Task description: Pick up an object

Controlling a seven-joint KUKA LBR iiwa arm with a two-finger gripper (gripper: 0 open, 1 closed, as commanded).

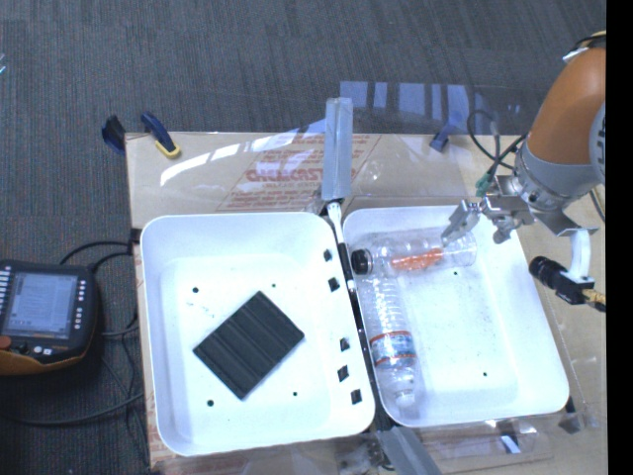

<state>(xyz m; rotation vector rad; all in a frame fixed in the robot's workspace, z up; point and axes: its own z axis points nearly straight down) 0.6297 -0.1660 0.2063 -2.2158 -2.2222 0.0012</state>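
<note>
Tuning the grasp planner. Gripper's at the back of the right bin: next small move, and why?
Probably straight down a little. The gripper sits at the base end of the orange-labelled clear bottle lying across the right bin, and nothing visibly sits between its fingers. The larger water bottle lies farther off along the left wall.

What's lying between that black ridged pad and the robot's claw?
In the camera view, between the black pad and the claw sit the bins' rims and two clear bottles.
</note>
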